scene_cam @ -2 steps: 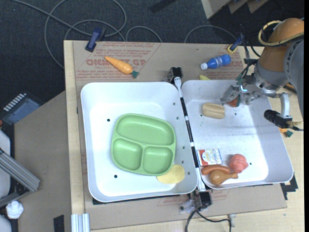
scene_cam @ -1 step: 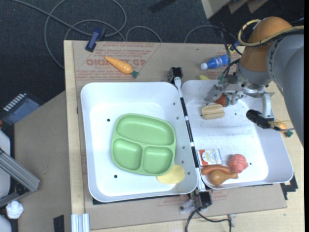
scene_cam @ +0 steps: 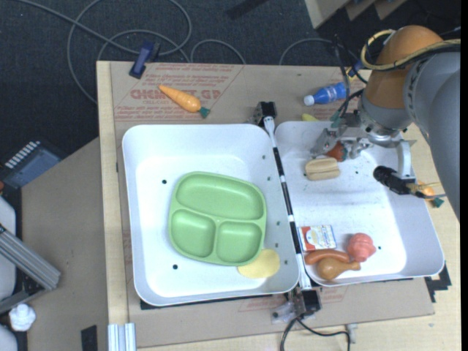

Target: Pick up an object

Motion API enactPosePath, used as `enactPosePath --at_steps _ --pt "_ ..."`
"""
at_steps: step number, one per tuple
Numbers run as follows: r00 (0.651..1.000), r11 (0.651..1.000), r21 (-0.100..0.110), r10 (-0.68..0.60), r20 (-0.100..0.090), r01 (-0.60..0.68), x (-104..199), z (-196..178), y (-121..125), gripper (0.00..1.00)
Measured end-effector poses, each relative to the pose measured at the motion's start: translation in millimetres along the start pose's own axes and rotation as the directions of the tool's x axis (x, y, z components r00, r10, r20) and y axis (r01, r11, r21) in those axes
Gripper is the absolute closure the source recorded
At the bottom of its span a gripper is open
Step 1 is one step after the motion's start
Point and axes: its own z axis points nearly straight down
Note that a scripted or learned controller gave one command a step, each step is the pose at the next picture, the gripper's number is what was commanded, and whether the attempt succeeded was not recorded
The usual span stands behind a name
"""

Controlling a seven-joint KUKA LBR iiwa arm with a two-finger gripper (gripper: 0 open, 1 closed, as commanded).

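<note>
i see red print on the cardboard sheet (scene_cam: 191, 86) under the bins, but i cannot read it surely.

- A robotics lab is showing here: loose cables (scene_cam: 131, 20) are trailing over dark carpet (scene_cam: 44, 86).
- Two white bins (scene_cam: 146, 196) are sitting on a cardboard-covered surface (scene_cam: 219, 86).

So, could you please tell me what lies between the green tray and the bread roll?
In the camera view, the bins' adjoining rims lie between the tray and the roll.
</note>
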Motion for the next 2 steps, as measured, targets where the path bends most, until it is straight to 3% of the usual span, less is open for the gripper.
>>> enactPosePath --at_steps 1,2 --pt "1.0 1.0 0.0 -0.001 0.0 0.001 11.9 -0.1 0.1 0.0" --pt "1.0 1.0 0.004 -0.001 0.001 0.001 11.6 -9.3 -0.9 1.0"
